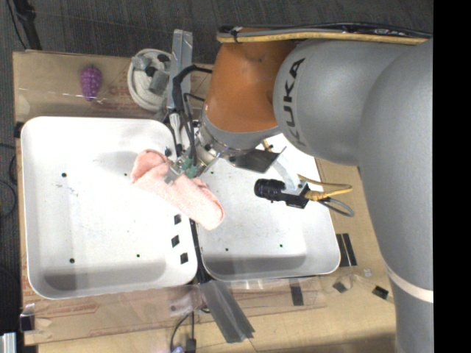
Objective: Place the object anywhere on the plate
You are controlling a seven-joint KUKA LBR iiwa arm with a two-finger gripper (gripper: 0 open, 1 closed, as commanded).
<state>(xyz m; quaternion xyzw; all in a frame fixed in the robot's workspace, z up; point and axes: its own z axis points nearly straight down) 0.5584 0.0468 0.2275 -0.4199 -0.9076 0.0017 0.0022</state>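
Camera view: A grey KUKA arm (pixel 331 87) with an orange band above the wrist is reaching in from the right of the frame, covering much of the upper right. Its pincer (pixel 185 168) is pointing down near the centre, just above the seam where the two shallow white bins are meeting. The pincer is sitting right at the upper edge of a soft, pale pink, folded cloth-like object (pixel 193 201). Whether the pincer is apart or clamped on the object cannot be told from this angle.

The pink object is stretching at a slant from the centre left towards the lower middle. Most of it is lying over the right-hand part of the left white bin (pixel 44 197), while its lower end is crossing the shared rim into the right white bin (pixel 294 248). Three small black marks (pixel 176 239) are showing along that rim, below the object.

On the brown bench (pixel 51 65), in the upper left, a small purple knobbly object (pixel 90 81) is resting well apart from the bins. Near it, towards the upper middle, a round white container (pixel 147 76) is standing just beyond the left bin's far edge.
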